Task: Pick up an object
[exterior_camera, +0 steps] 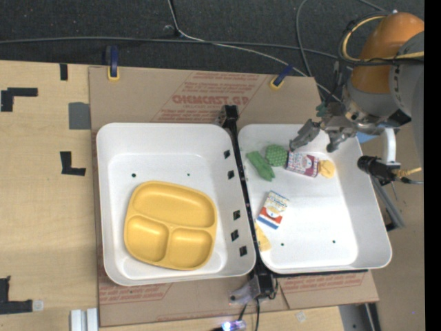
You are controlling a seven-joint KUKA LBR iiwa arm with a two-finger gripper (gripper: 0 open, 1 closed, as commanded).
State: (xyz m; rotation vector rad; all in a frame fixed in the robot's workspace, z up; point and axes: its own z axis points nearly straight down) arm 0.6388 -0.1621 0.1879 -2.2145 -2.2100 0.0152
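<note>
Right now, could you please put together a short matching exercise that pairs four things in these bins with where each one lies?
Things:
1. yellow divided tray
2. green toy
3. red, white and blue carton
4. pink and white packet

Places:
A. middle of the right bin, alone on the white floor
B. left bin
C. right bin's far part, just below the gripper
D. right bin's far left, close to the divider between the bins

Pairs: 1-B, 2-D, 3-A, 4-C
</note>
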